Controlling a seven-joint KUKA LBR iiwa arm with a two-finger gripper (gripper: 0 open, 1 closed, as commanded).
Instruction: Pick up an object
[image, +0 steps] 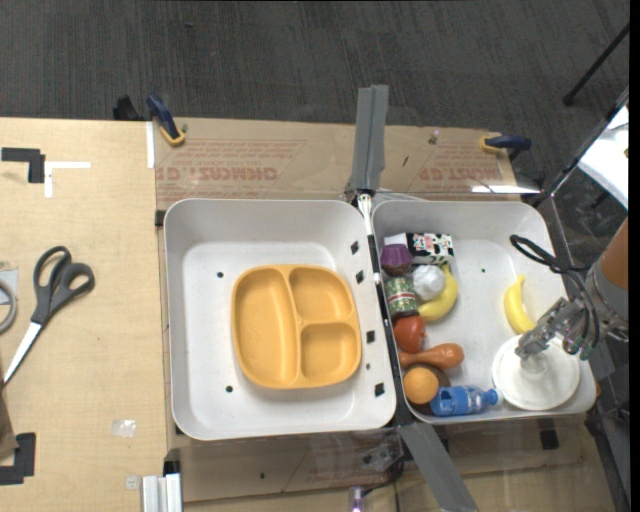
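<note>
the gripper (535, 342) hovers over a white plate (540, 380) in the right bin's (480, 222) near right corner; whether it holds anything, i cannot tell. best descend squarely over the plate's rim.

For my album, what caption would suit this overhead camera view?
Robot gripper poised over a round white plate in the right bin, beside a small yellow banana.
</note>
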